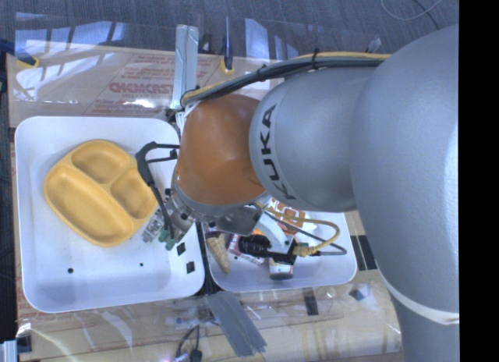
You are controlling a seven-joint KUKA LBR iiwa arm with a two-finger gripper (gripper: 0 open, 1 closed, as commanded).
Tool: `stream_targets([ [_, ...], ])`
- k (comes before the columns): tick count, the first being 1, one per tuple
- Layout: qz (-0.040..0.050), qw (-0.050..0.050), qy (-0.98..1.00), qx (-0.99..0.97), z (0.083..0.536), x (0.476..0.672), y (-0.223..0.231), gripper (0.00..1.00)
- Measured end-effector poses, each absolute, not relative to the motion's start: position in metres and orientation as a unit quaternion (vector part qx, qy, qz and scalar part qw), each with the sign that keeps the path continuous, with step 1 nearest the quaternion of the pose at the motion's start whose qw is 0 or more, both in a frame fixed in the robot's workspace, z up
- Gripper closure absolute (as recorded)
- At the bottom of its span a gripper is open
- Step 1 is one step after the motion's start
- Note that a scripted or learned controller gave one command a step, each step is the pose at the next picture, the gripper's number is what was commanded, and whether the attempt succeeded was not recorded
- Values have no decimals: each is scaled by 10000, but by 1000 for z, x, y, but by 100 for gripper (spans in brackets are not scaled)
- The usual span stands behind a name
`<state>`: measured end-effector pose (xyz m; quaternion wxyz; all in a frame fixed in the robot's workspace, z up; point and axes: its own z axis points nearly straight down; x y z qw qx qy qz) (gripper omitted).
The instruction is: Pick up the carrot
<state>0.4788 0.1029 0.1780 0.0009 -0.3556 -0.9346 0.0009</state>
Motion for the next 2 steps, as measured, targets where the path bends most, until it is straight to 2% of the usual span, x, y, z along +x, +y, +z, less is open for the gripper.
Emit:
stream_targets([
  [1, -64, -74, -8765, -4813, 107, 483, 147, 100],
  [2, -67, -13, -8913, -4534, 100, 525, 127, 100],
])
